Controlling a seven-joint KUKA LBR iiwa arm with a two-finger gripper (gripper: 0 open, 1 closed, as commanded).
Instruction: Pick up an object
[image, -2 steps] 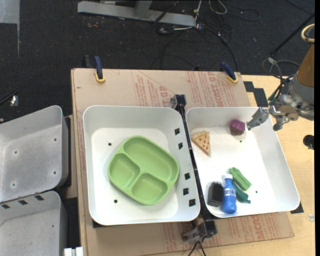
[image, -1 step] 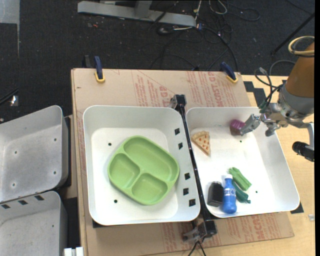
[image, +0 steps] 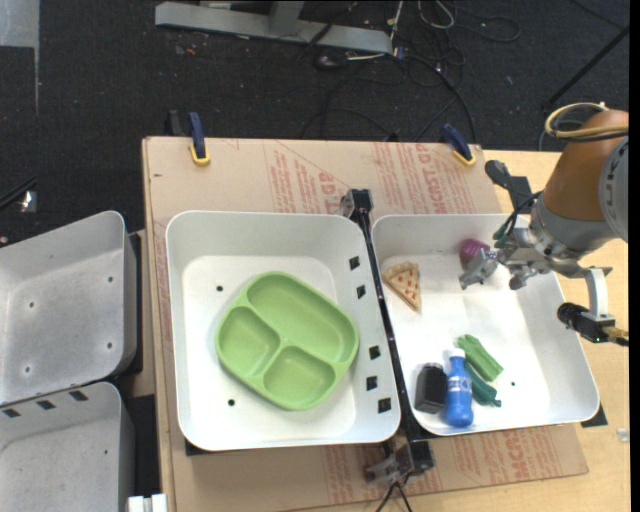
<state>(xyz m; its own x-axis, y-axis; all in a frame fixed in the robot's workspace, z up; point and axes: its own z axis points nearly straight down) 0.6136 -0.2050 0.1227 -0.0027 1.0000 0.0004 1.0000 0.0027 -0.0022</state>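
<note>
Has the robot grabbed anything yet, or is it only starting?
Nothing looks picked up yet. The gripper hovers low in the right bin, next to the purple object; whether it holds it is unclear. The pizza slice, blue bottle, green toy and black block lie untouched. Grasping and lifting remain.

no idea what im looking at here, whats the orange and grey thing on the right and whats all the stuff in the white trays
This is one photo from a camera fixed above a workbench, looking down at a slant. The orange and grey thing is a robot arm reaching in from the right; its gripper hovers over the right bin, near a small purple object. I can't tell whether anything is held. That bin also has a toy pizza slice, a blue bottle, a black block and a green toy. The left bin holds a green divided plate.
</note>
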